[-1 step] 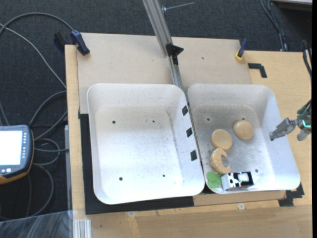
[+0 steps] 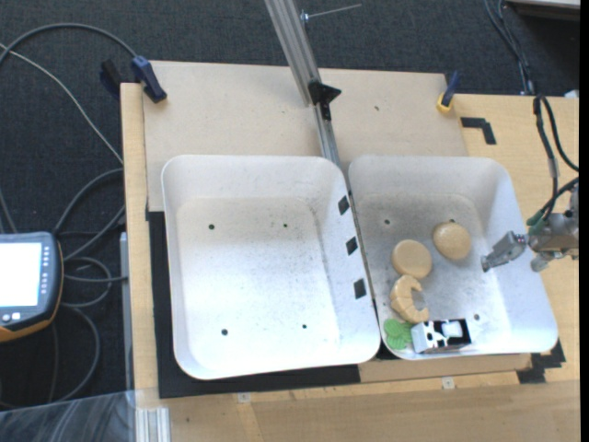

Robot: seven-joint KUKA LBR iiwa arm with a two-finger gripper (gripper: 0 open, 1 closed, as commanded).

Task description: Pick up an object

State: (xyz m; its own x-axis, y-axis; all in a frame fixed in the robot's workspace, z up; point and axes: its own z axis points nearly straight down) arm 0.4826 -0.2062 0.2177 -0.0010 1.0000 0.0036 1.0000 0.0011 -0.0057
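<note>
The right bin holds several small things. Two tan round pieces lie near its middle, one further back and one closer to the divider. A tan curved piece lies in front of them. At the front edge sit a flat green piece and a small black-and-white box. My gripper hangs over the right bin's right side, a short way right of the rear tan round piece and apart from it. Nothing shows in its grasp.
The left bin stands beside the right one, split from it by a raised wall with black clips. A slanted metal pole rises behind the bins. Cables and a handheld screen lie on the floor at the left.
</note>
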